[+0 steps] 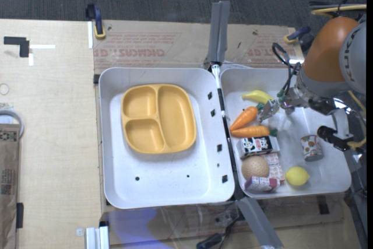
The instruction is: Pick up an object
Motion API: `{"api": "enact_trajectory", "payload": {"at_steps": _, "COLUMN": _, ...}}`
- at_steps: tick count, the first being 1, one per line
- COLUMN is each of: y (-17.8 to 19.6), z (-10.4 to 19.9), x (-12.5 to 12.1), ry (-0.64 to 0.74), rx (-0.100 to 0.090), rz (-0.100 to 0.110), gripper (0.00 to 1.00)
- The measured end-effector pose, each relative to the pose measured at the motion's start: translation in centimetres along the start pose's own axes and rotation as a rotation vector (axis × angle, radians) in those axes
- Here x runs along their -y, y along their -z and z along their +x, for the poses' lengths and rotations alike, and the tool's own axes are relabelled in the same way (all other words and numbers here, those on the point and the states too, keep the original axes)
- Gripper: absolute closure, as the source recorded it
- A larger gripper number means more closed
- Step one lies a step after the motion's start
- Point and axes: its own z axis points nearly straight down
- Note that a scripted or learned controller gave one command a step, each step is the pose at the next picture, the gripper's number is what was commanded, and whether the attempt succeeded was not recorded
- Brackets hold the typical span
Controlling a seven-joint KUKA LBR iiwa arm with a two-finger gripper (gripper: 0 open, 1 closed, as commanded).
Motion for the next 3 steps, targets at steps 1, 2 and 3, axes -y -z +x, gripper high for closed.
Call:
{"api": "enact_trajectory", "payload": {"at_steps": 1, "y": 0.1, "z": -1.7, "x": -4.2, "ry": -0.099, "rx": 0.002, "rz": -0.002, "gripper": 0.00}}
{"api": "enact_trajectory", "payload": {"at_steps": 2, "y": 0.1, "z": -3.9, "x": -4.7, "ry": -0.087, "rx": 0.002, "rz": -0.001, "gripper": 0.00}}
{"api": "enact_trajectory", "payload": {"at_steps": 3, "y": 0.9, "z": -3.9, "x": -4.5, "ry": -0.084, "rx": -0.001, "rz": 0.009, "gripper": 1.00}}
